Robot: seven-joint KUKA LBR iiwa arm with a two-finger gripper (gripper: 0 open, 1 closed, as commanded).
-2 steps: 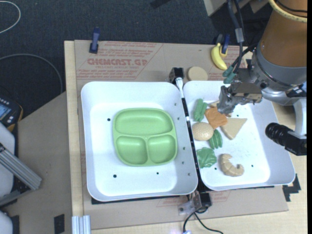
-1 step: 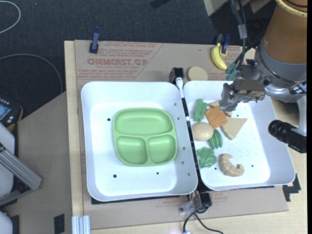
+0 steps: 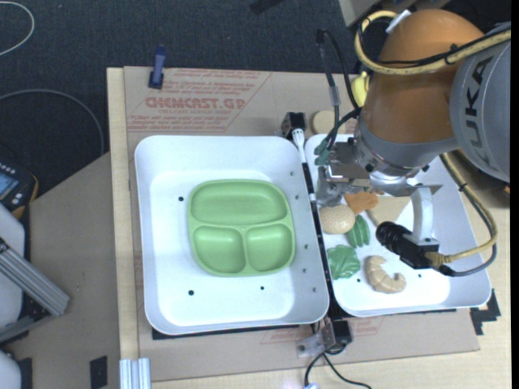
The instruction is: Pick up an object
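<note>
Hanging low over the right bin (image 3: 466, 294), the gripper (image 3: 345, 186) sits right by a beige lump (image 3: 337, 220), green leaves (image 3: 345, 259) and a tan piece (image 3: 383, 274), while a green tray (image 3: 241, 226) fills the left bin (image 3: 162, 282).

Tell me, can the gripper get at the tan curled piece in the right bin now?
Probably yes: the tan curled piece lies uncovered near the right bin's front, with the arm just above it.

small food pieces (image 3: 354, 235) lie in the right bin (image 3: 462, 290).
</note>
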